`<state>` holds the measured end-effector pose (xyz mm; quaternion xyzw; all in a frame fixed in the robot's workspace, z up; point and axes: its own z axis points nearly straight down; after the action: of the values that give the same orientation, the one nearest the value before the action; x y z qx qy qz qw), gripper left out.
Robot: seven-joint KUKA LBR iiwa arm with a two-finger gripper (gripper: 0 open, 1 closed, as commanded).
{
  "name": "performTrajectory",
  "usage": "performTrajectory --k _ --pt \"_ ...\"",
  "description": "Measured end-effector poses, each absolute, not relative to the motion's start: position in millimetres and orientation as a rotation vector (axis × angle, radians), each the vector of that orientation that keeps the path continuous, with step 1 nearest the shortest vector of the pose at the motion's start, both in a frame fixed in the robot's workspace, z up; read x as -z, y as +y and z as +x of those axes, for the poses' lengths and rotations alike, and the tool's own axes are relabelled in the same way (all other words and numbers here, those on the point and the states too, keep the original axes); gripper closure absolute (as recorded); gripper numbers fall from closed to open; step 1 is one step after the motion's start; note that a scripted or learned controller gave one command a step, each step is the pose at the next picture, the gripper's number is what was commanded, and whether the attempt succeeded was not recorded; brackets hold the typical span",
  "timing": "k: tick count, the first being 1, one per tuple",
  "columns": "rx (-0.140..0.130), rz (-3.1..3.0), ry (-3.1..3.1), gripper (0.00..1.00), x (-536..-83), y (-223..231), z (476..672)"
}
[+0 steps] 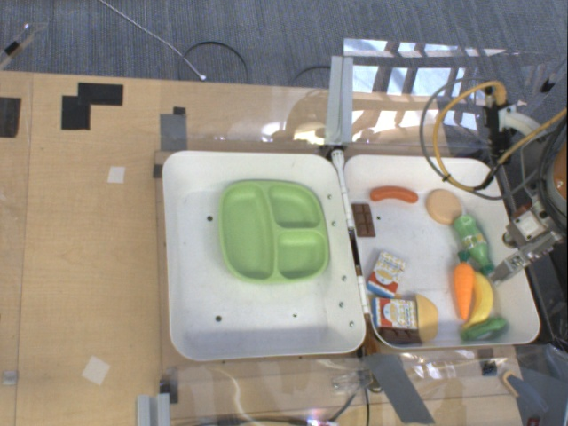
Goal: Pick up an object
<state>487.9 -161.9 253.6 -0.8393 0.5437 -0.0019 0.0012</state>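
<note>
- Left bin (186,327): holds a green divided plate (272,230), 3 compartments, lying flat near the bin's middle.
- Right bin (524,327): holds all the small stuff.
- Red sausage (393,195) near the far edge, lying crosswise; tan egg-shaped item (443,206) just to its right, apart from it.
- Dark brown bar (363,220) along the divider side, below-left of the sausage.
- Small red/white/blue packet (386,274) mid-bin; below it a printed carton (397,312) at the near edge, w/ a tan rounded piece (427,316) touching its right side.
- Green bottle (469,240) toward the right wall, tilted; carrot (463,291) and banana (481,296) side by side just below it, touching each other.
- Green veg item (485,328) (can't tell what kind) at the near right corner, under the banana's end.
- Gripper (508,269) comes in from the right edge over the right bin, tip just beside the bottle and the banana's upper end. Nothing visibly between its fingers; whether they're spread or closed — can't tell at this size.
- Arm body (541,193) w/ yellow/black cables (453,140) above the right bin's far right corner.
</note>
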Motion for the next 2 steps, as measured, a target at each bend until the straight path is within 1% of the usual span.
performTrajectory --k 1,2 --pt "-0.018 -2.682 1.632 1.00 -114 -171 484.7" --pt "0.006 -2.654 1.670 1.00 -151 -111 489.2"
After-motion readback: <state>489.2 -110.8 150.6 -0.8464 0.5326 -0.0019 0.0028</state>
